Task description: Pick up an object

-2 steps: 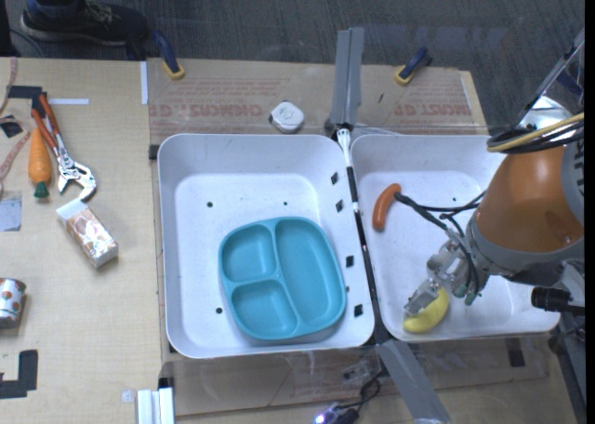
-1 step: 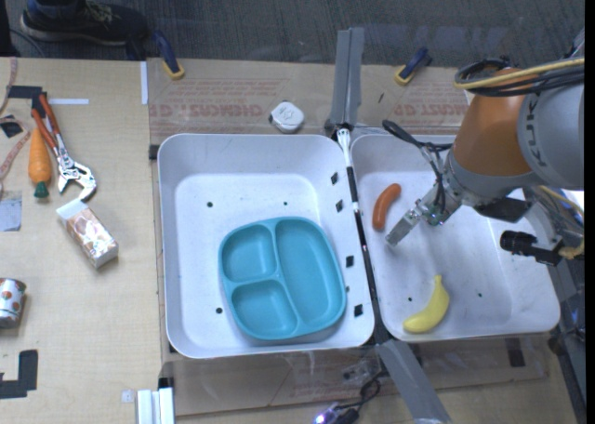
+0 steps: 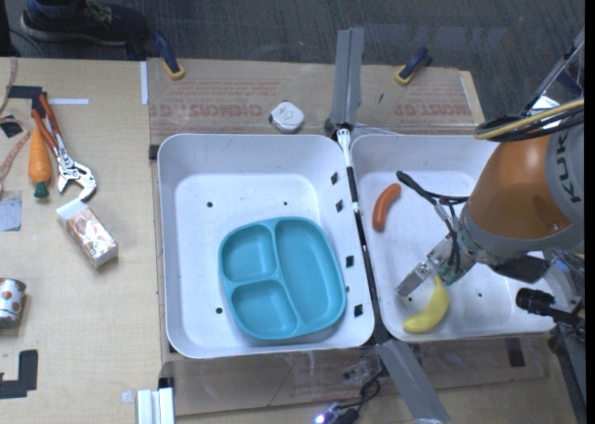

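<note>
A yellow banana [image 3: 429,311] lies near the front edge of the right bin [image 3: 502,324]. My gripper [image 3: 416,281] is low in that bin, its silver tip right beside the banana's upper end, on its left. Whether it touches the banana is unclear. A red-orange sausage [image 3: 386,205] lies farther back in the same bin, apart from the gripper. The orange band and grey wrist [image 3: 521,194] cover the right part of the bin.
The left bin [image 3: 186,227] holds a teal divided plate [image 3: 279,278]. A metal divider [image 3: 351,190] runs between the bins. On the bench at left lie a carrot [image 3: 38,160], pliers [image 3: 65,166], a small packet [image 3: 88,234] and a can [image 3: 9,299].
</note>
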{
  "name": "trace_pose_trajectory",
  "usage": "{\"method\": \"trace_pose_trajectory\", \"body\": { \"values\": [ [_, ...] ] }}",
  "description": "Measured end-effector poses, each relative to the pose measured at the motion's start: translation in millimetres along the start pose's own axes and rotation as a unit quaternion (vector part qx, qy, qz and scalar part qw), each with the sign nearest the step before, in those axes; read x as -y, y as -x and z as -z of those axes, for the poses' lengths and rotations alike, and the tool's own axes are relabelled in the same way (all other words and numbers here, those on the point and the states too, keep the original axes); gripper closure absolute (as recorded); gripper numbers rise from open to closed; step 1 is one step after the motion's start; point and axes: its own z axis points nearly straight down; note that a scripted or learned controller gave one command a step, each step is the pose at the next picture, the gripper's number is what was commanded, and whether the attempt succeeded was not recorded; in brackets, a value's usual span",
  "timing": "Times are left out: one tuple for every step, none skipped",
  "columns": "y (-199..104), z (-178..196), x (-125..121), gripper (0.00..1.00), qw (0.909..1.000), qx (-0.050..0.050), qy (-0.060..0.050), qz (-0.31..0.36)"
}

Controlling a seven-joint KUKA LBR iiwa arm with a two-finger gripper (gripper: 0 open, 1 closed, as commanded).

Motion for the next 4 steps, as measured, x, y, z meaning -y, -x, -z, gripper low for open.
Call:
{"method": "trace_pose_trajectory", "body": {
  "values": [
    [46.2,0.9,-52.5,0.0,0.9999,0.002,0.001,-0.014],
    [108.2,1.2,-124.1,0.0,0.9755,0.0,-0.001,0.22],
    [55.6,1.4,-73.1,0.0,0.9792,0.002,0.001,0.203],
    [-8.6,0.7,7.8,0.0,0.9714,0.001,0.001,0.237]
  ]
}}
